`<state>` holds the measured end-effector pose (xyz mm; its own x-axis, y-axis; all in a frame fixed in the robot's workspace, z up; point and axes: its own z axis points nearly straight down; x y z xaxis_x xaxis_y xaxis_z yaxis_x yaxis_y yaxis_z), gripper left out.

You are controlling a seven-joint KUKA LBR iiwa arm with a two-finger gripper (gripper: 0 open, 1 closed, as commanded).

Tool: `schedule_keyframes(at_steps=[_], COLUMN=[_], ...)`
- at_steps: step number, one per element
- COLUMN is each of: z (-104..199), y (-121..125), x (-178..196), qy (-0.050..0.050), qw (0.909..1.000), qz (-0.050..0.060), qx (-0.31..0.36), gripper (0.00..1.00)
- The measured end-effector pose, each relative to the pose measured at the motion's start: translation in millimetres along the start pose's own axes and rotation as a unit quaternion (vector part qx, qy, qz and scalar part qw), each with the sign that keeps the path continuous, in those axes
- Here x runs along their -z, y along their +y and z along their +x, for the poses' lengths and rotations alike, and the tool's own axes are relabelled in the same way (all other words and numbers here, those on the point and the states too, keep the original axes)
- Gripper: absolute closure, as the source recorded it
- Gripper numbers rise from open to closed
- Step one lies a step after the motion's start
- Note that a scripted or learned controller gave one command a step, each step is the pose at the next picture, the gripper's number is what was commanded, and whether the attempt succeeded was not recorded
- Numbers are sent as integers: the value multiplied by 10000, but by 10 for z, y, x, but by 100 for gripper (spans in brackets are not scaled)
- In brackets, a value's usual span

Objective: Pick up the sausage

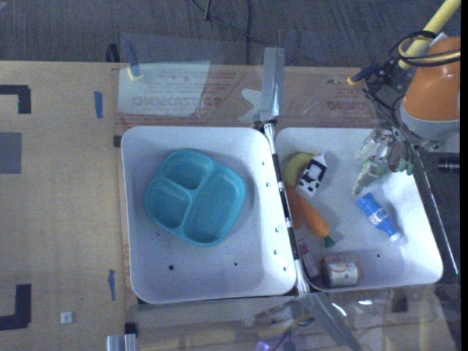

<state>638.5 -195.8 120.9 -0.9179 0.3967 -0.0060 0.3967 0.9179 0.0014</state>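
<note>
arm [431, 86] cut off at right edge, fingers [369, 168] blurred

- Even, fairly bright overhead light with a cool bluish cast
- The white bins [146, 269] are near washed out, with soft, faint shadows under the teal plate [194, 196]
- Pale glare on the clear sheet [175, 79] behind the bins
- Picture soft and grainy; the gripper [376, 163] looks slightly blurred, perhaps from motion

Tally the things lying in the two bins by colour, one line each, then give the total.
Teal: 1, the plate
Yellow: 1, the banana
Orange: 1, the carrot
Blue: 1, the bottle
Black-and-white: 1, the carton
Brown: 1, the can
Total: 6
</note>
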Motion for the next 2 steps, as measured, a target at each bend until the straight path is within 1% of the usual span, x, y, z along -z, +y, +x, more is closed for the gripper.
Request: schedule_keyframes(at_steps=[1,2], z=[-61,-89], y=[129,141], x=[-338,-202], qy=[0,-49], qw=[9822,9824], qz=[2,-9], qx=[-1880,-1869], gripper=[0,100])
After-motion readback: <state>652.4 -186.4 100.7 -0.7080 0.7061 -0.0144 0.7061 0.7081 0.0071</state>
